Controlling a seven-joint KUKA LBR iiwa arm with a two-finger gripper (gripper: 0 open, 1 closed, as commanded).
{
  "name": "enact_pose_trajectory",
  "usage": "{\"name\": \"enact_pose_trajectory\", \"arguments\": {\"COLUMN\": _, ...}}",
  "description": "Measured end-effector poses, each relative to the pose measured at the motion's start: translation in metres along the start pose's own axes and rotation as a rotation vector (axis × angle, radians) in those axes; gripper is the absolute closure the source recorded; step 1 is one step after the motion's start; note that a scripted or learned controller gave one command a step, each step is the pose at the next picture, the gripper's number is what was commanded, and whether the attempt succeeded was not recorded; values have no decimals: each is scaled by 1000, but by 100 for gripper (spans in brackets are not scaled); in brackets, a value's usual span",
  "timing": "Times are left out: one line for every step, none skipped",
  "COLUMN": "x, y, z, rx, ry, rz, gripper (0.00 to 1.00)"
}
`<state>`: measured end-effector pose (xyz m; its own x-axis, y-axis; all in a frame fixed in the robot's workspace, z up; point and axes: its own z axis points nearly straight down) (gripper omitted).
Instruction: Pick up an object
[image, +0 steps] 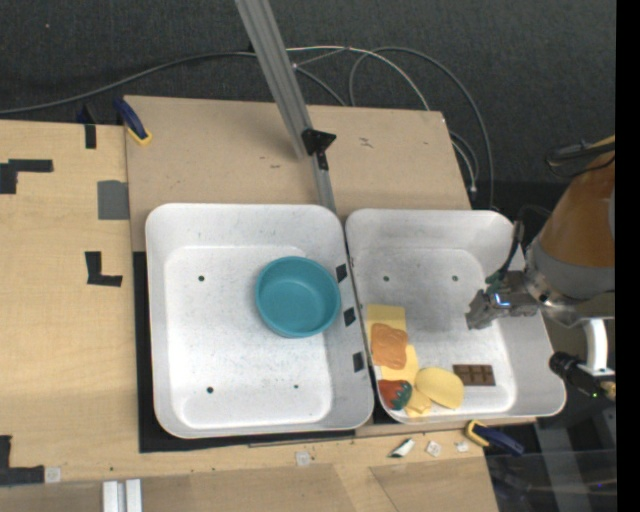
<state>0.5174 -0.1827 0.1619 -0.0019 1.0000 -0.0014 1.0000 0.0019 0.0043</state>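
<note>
A teal bowl (296, 296) sits in the left bin (190, 250), near its right side. In the right bin (440, 250) lie a yellow sponge-like block (387, 318), an orange piece (390, 349) on top of it, a red and green item (396, 392), a pale yellow lump (439, 387) and a small brown chocolate-like bar (475, 375). My gripper (484, 309) hangs over the right side of the right bin, up and right of the brown bar, with nothing visible in it.
A grey metal pole (285, 90) slants across the bench behind the bins. Cables (420, 70) loop at the back. A blue and yellow clamp (134, 122) sits at the board's back left corner. Another clamp (490, 436) lies in front of the right bin.
</note>
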Motion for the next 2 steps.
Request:
{"name": "enact_pose_trajectory", "arguments": {"x": -4, "y": -1, "z": -43, "rx": 1, "ry": 0, "rz": 0, "gripper": 100}}
{"name": "enact_pose_trajectory", "arguments": {"x": -1, "y": -1, "z": -106, "rx": -2, "ry": -1, "rz": -1, "gripper": 100}}
